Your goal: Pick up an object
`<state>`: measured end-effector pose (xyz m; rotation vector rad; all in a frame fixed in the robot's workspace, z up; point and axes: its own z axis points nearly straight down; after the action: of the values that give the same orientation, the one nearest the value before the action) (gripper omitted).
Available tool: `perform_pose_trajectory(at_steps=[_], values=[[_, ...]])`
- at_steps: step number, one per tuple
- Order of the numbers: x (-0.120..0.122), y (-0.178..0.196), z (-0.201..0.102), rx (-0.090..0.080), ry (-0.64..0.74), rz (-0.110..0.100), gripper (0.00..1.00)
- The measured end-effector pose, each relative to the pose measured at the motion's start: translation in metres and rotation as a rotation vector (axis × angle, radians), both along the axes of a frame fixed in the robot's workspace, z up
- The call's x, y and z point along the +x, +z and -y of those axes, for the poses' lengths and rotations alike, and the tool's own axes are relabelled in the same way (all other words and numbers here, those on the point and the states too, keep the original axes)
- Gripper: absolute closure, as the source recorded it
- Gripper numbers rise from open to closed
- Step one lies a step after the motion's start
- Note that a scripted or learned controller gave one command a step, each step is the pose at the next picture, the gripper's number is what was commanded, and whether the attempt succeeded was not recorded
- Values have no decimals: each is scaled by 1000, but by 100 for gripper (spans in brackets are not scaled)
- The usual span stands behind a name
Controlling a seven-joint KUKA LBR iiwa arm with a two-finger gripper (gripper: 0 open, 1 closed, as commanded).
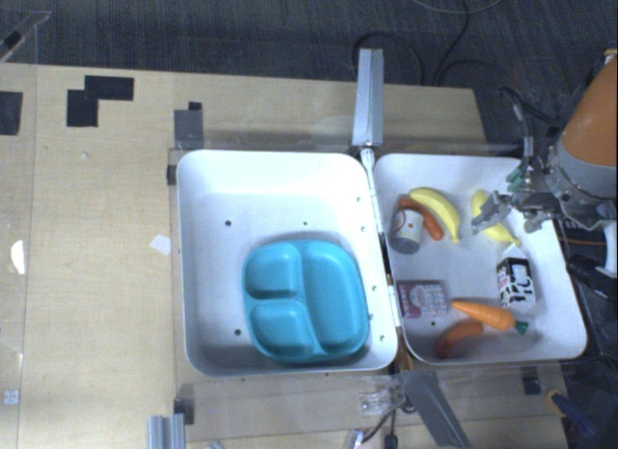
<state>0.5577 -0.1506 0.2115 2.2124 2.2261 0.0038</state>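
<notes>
My gripper (506,213) hangs over the back right part of the right bin (570,288), open, with its fingers spread above a small yellow fruit (500,235) that it partly hides. Nothing is held between the fingers. Left of it lies a banana (436,209) beside a brown sausage (422,215) and a grey can (406,232). A black-and-white carton (516,282) stands just in front of the gripper. An orange carrot (486,315), a red sausage (457,337) and a maroon packet (423,298) lie near the bin's front.
The left bin (208,244) holds a blue divided plate (305,299). A metal post (370,99) rises behind the wall between the bins. Cables and the arm's body (589,148) crowd the right edge.
</notes>
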Motion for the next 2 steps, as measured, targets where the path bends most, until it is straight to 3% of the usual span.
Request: perform_pose_trajectory(at_steps=[1, 2], values=[[3, -89, 28, -3, -68, 13, 0], [7, -76, 29, -7, -67, 23, 100]])
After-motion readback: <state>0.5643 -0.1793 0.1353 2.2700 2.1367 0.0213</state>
